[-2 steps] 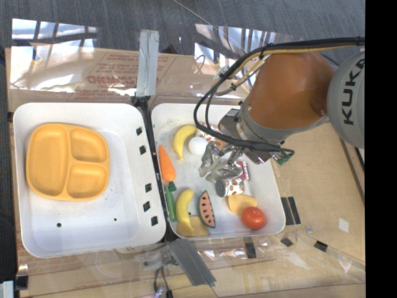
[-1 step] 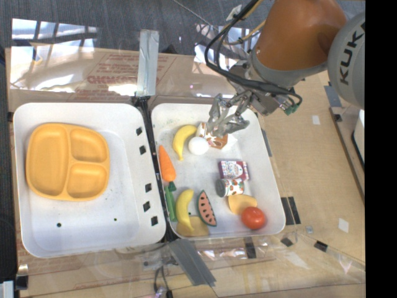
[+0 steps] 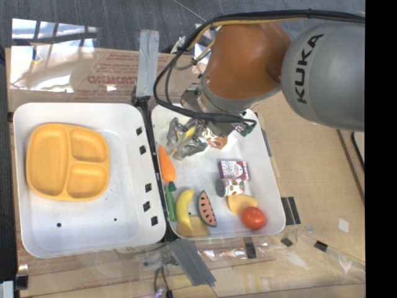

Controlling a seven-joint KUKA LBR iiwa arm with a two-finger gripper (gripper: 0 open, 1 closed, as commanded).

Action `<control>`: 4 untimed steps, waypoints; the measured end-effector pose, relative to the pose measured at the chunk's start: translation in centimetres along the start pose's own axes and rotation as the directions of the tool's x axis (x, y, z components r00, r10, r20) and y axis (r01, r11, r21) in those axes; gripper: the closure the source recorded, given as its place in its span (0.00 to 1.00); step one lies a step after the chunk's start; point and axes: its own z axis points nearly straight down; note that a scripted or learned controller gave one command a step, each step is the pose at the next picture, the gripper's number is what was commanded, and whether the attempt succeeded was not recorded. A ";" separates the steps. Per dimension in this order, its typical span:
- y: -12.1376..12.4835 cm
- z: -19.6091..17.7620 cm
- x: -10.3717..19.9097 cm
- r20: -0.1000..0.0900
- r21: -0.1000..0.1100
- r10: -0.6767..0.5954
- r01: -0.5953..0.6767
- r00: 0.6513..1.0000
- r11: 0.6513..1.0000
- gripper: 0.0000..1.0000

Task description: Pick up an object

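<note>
The pincer [image 3: 186,136] sat low in the right bin [image 3: 268,166], upper centre of frame; I couldn't tell its grip. Toy food lay lower right, a banana [image 3: 184,205] and tomato [image 3: 253,217]. Cardboard [image 3: 80,73] covered the table.

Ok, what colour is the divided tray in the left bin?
Yellow-orange all over; the divided tray shows clearly in the camera view.

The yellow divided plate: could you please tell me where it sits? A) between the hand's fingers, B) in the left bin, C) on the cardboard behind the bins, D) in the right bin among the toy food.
B: the yellow divided plate lies flat in the left bin, while the carrot, banana and tomato lie in the right bin.
</note>
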 end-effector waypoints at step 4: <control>-1.4 7.8 16.4 -0.001 -0.011 -0.558 0.558 0.830 0.830 1.00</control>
